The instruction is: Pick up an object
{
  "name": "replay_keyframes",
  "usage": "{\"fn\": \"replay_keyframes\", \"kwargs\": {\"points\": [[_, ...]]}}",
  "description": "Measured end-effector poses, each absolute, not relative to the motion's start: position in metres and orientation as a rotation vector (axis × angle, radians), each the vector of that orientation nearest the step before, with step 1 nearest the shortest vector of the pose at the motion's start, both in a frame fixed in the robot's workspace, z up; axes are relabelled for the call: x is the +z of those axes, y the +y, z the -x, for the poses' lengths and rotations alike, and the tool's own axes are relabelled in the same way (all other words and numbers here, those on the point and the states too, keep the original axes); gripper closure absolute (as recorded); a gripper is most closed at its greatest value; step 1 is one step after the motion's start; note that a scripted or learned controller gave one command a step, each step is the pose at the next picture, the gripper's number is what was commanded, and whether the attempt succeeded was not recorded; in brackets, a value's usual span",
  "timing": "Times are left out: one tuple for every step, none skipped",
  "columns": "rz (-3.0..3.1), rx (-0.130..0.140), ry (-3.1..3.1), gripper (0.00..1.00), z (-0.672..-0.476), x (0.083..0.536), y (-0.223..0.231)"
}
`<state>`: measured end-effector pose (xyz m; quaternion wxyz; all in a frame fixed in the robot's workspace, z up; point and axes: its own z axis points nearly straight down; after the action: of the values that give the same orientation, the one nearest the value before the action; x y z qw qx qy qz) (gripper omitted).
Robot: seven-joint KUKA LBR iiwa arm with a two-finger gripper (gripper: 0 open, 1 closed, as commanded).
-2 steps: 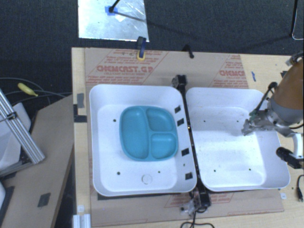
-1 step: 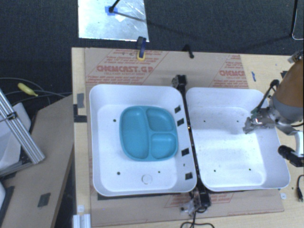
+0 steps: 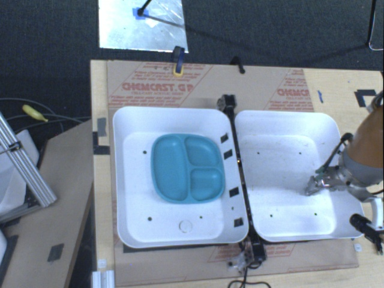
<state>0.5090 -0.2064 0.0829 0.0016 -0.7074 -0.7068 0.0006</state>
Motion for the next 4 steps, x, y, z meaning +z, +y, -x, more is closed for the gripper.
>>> {"fn": "replay_keyframes", "kwargs": {"points": [[2.206,-0.007,-2.232,1.0,-0.528,0.084,-0.114],[2.212,-0.011,-2.236,1.0,-0.496,0.19,-0.046],[2.214,-0.02,-2.241,1.0,-0.49,0.312,0.009],[2.209,-0.008,-2.235,1.0,-0.487,0.334,0.081]]}}
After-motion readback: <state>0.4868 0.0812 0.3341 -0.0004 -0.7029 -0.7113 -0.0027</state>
